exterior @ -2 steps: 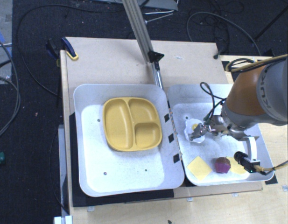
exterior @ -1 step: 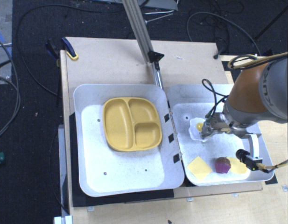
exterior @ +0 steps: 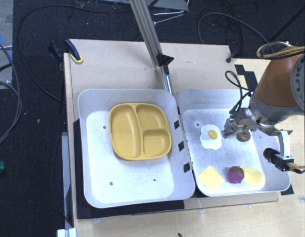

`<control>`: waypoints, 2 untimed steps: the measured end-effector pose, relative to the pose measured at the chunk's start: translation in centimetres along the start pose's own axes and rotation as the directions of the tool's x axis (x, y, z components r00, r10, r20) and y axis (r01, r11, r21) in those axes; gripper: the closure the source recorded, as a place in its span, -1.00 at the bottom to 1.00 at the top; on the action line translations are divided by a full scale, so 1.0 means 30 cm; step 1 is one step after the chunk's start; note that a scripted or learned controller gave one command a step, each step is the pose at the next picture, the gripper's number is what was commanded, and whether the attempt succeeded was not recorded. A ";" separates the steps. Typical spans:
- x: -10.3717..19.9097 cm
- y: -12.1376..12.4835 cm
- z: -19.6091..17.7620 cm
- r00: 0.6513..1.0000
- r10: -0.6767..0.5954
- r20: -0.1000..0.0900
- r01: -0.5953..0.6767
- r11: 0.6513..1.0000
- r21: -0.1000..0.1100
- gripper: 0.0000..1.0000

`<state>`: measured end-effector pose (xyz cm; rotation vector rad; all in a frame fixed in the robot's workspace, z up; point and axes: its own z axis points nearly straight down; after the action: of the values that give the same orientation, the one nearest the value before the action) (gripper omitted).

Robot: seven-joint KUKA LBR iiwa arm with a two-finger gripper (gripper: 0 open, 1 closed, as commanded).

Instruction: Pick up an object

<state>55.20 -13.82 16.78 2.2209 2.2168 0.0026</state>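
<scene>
My gripper (exterior: 235, 131) hangs low over the right bin (exterior: 192, 100), just to the right of a toy fried egg (exterior: 210, 136) with a yellow yolk. The gripper's dark fingers sit close to the egg's right edge, and nothing shows between them. A yellow cheese slice (exterior: 211, 177) lies near the bin's front edge. To its right sit a purple round object (exterior: 236, 174) and a pale yellow flat piece (exterior: 253, 175) touching it.
The left bin (exterior: 93, 172) holds a yellow divided plate (exterior: 140, 131). A metal pole (exterior: 148, 28) slants down to the gap between the bins. Cables (exterior: 240, 85) trail along the right bin's back edge near the arm.
</scene>
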 end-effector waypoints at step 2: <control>0.174 0.093 -0.208 1.000 -0.008 -0.002 0.008 1.000 0.000 1.00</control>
<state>57.98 -8.60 23.03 2.2132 2.2264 0.0037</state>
